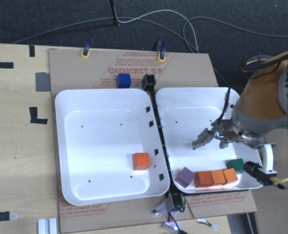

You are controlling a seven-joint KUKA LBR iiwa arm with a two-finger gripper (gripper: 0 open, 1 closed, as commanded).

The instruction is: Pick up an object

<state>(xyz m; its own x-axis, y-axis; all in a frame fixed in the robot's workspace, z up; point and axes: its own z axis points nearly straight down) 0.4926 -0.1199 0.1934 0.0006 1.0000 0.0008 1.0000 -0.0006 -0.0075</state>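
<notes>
While a purple block (184,176), two orange blocks (211,178) and a green block (236,165) are lining the near wall of the right bin (193,97), an orange cube (141,161) is sitting near-right in the left bin (71,104). Farther in, the gripper (200,141) is hovering over the right bin, fingers spread, pinching nothing. A blue block (123,80) is lying beyond the bins.
</notes>
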